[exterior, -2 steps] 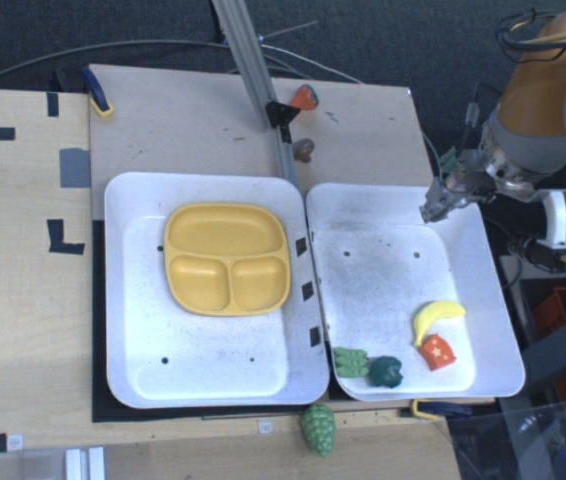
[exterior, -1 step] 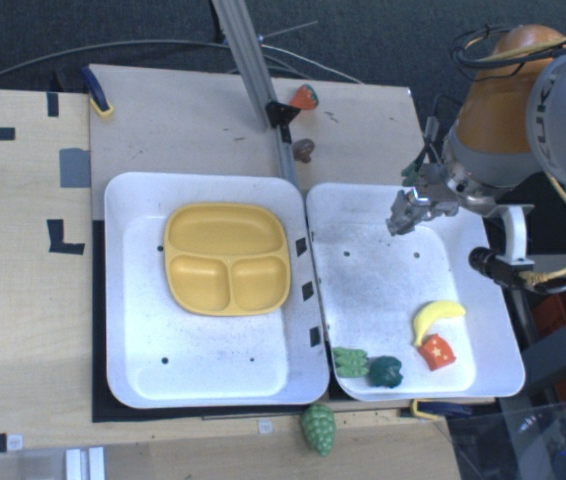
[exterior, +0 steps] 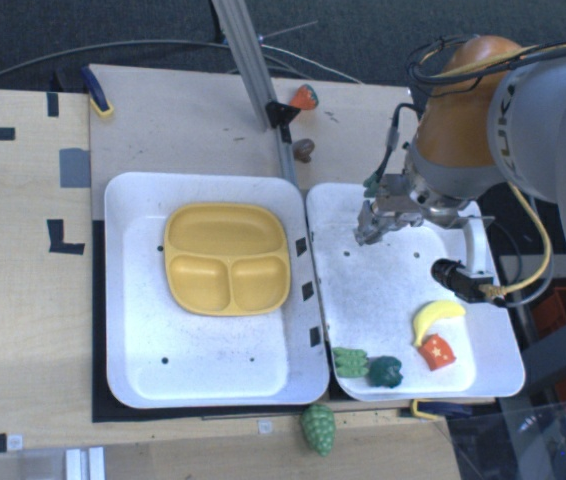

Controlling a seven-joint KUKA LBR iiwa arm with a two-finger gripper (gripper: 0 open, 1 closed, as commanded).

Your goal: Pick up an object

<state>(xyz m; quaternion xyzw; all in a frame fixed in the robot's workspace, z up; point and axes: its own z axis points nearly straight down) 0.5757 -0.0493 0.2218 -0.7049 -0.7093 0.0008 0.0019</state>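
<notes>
My gripper [exterior: 368, 230] hangs over the back left part of the right bin [exterior: 363, 288], its fingers pointing down with nothing seen between them. A yellow banana [exterior: 435, 317] and a small red block [exterior: 438, 352] lie near the bin's front right corner. Two green toy vegetables sit at the front edge: a light green one [exterior: 350, 361] and a darker one [exterior: 385, 371]. All of these lie well in front of the gripper, apart from it.
The left bin [exterior: 133, 298] holds a yellow divided plate [exterior: 228, 257]. A green bumpy object [exterior: 318, 427] lies on the bench in front of the bins. A small orange-red object [exterior: 305, 96] and a brown one [exterior: 304, 149] sit behind the bins beside a slanted metal rod [exterior: 248, 48].
</notes>
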